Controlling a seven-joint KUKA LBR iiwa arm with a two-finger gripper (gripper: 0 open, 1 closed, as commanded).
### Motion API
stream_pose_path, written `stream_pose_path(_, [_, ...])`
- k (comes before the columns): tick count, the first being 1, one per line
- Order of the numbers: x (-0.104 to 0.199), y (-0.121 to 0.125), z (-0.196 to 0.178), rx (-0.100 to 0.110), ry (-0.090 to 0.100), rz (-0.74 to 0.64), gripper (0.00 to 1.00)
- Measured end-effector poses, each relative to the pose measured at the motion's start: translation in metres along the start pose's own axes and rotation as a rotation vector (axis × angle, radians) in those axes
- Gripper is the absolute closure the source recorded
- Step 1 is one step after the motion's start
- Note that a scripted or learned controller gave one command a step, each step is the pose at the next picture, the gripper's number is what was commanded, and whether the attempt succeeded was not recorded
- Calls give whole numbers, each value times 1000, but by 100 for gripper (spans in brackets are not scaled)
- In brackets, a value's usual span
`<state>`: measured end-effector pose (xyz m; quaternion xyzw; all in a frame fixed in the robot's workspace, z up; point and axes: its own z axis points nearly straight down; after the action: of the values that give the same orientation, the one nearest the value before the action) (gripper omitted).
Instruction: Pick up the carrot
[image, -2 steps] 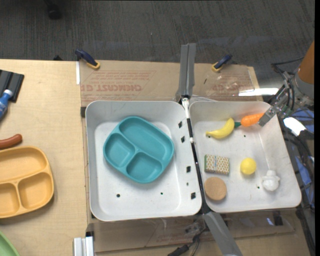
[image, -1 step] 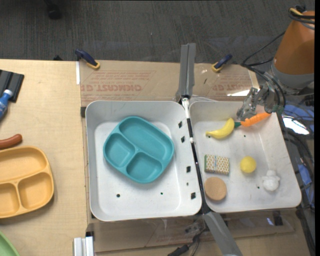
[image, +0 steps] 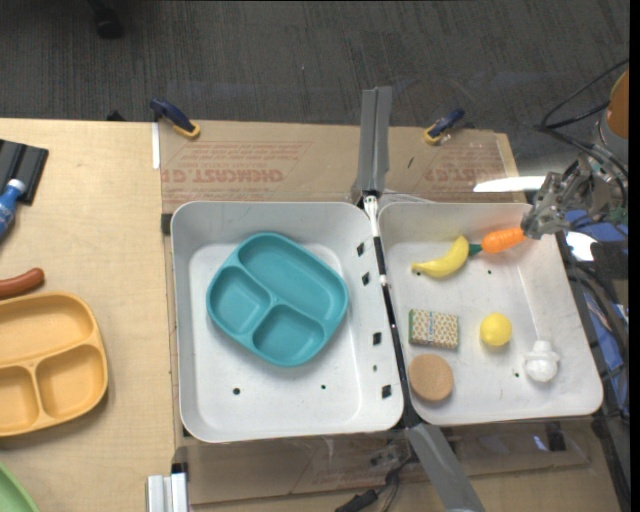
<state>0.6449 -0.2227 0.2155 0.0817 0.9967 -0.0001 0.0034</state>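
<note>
A: Carrot lies at the right bin's far edge, long axis roughly left-right, beside the banana.

B: You'll note the tool just right of its thick end; jaw opening can't be told.

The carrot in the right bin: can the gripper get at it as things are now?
Probably yes. The gripper is already right beside the carrot at the bin's far right corner. Nothing lies over it; the banana lies close on the other side.
</note>
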Motion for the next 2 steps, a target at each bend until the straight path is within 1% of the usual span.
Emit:
stream_pose_path(1, [45,87,15,-4,4,-524,100])
stream_pose_path(2, [81,92,-21,-2,2,-574,100])
